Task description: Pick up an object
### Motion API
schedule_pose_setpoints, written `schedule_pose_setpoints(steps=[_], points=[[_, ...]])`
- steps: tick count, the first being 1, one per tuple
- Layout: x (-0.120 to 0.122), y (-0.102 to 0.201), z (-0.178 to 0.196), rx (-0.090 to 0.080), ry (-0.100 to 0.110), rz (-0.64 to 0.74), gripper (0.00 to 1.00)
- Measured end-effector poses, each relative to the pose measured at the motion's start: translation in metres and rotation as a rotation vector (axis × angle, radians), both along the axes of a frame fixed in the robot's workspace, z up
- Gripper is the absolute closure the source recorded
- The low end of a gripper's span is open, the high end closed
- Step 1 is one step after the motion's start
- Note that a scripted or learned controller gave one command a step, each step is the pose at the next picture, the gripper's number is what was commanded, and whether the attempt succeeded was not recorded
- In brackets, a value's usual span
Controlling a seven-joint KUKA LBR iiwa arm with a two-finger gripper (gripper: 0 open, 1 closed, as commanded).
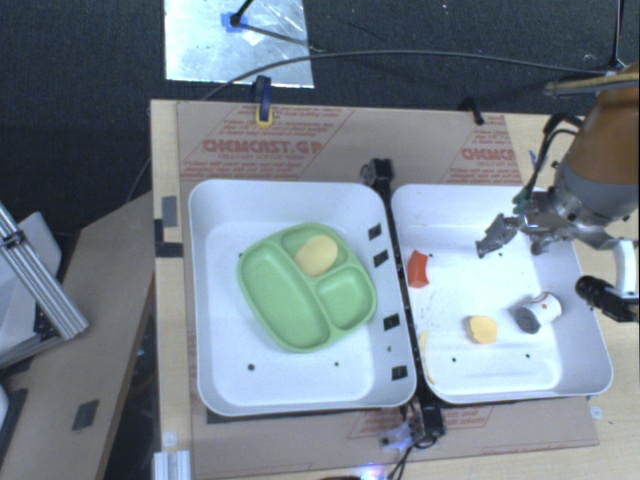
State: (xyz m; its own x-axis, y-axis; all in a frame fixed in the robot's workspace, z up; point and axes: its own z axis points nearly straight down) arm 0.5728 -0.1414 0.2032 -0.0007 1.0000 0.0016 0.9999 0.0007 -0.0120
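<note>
Nearest the front edge of the surface (pixel 250 128), the right bin (pixel 500 383) carries a small yellow piece (pixel 483 329) close to its front wall, with a grey and white object (pixel 536 313) just beside it toward the bin's right side. An orange-red piece (pixel 417 269) lies against that bin's left wall, next to the divide between the bins. In the left bin (pixel 230 368) a green divided tray (pixel 290 308) sits near the middle, and a yellow lump (pixel 318 255) rests in its rear compartment. Farther back, over the right bin's rear right corner, the gripper (pixel 515 236) hangs above bare white floor, its jaws spread apart with nothing between them, well apart from all three loose things.
</note>
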Motion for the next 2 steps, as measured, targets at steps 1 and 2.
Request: schedule_pose_setpoints(steps=[1, 2], points=[[0.003, 0.000, 0.007, -0.002, -0.013, 0.003, 0.00], [-0.003, -0.005, -0.051, -0.001, -0.010, 0.001, 0.00]])
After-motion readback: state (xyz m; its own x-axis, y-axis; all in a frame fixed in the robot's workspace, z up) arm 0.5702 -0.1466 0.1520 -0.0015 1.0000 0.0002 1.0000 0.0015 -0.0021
